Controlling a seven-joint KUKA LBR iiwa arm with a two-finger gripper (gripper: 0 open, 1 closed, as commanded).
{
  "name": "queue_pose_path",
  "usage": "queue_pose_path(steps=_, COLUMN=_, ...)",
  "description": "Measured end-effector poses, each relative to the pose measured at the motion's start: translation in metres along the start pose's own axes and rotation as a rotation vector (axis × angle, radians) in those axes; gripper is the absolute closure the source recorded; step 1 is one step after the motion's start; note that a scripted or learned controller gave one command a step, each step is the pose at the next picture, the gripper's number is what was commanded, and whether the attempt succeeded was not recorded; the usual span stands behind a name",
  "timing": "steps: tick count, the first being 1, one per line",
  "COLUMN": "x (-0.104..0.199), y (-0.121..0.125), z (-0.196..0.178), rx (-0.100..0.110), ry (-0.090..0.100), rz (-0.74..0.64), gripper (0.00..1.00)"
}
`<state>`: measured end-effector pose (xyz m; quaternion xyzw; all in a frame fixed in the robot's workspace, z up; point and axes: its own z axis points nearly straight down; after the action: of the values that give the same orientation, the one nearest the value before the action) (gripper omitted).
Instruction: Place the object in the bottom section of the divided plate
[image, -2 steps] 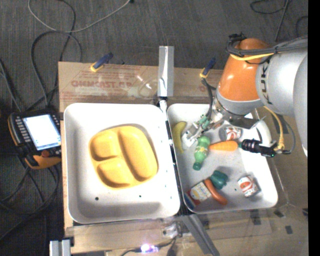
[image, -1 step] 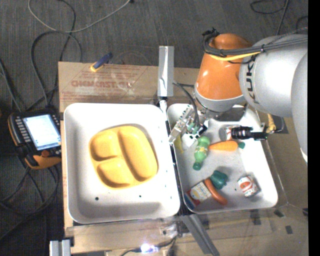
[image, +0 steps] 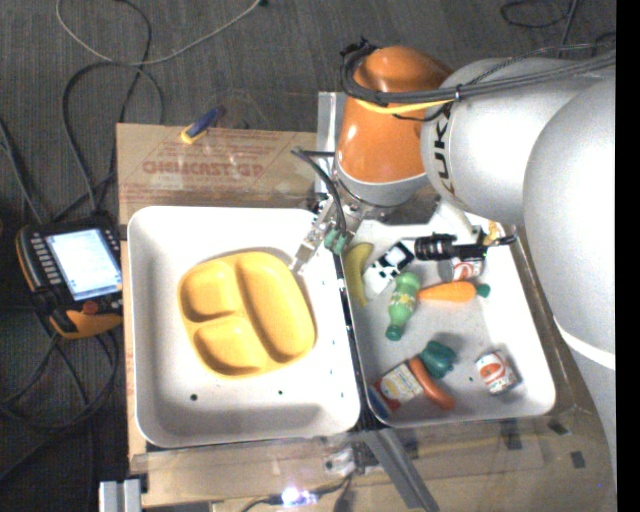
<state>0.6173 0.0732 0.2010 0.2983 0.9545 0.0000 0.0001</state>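
Camera view: the end effector (image: 318, 232), its grip state impossible to tell, was seen just above-right of the yellow plate (image: 248, 312), whose bottom section (image: 240, 351) lay down-left.

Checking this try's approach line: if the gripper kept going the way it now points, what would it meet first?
The gripper points down-left, toward the yellow divided plate. It would probably meet the plate's upper right section first, not the bottom one, though height above the plate is unclear.

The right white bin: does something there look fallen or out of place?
Yes. In the right white bin, the green plastic bottle lies on its side, and the yellow banana rests against the rim between the bins. Nothing looks spilled.
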Motion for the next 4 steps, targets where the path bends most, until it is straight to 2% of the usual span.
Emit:
queue_pose_path(steps=1, x=0.03, y=0.027, z=-0.039, rx=0.0, ry=-0.002, rz=-0.067, gripper=1.0)
queue_pose_path(steps=2, x=0.03, y=0.027, z=-0.039, rx=0.0, ry=-0.001, rz=-0.067, gripper=0.0)
queue_pose_path(steps=3, x=0.049, y=-0.029, z=-0.006, rx=0.003, ry=0.001, rz=0.273, gripper=0.0)
queue_pose_path(steps=4, x=0.105, y=-0.035, z=0.085, rx=-0.009, ry=-0.005, rz=0.38, gripper=0.0)
